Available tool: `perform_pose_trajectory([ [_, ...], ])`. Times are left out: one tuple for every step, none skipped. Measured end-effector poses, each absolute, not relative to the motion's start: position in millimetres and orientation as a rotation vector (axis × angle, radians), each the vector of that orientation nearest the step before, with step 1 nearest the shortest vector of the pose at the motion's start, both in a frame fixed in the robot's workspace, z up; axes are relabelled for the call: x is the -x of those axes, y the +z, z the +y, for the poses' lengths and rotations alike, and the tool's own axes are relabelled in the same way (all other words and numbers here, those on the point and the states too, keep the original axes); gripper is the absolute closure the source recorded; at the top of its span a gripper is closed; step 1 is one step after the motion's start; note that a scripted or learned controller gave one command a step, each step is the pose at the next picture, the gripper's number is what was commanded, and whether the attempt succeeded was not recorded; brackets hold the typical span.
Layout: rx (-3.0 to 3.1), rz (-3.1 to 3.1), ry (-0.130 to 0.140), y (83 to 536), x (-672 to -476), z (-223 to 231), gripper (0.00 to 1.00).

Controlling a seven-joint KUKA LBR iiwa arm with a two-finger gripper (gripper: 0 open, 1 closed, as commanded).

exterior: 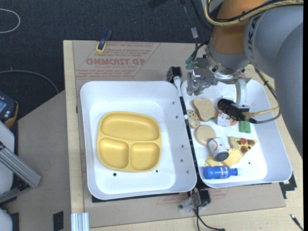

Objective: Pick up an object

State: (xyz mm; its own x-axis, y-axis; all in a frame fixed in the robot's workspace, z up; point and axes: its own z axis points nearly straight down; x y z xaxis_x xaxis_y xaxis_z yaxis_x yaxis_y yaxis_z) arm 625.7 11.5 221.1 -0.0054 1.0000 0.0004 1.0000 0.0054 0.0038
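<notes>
I see the gripper (198, 82) hanging over the far edge of the right bin (275, 154), just above a slice of bread (204, 109). That bin also holds a blue bottle (219, 172), a small can (220, 151) and a pizza slice (242, 143). The left bin (89, 129) carries a yellow divided tray (129, 140).

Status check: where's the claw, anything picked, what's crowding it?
Claw low over right white bin's far left corner. Nothing seen held. Tan bread slice just beside it; blue plastic bottle at near edge.
</notes>
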Motion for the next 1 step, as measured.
perform_pose_trajectory([
  [-2.215, 2.224, 0.006, 234.9, -630.5, 38.8, 1.00],
])
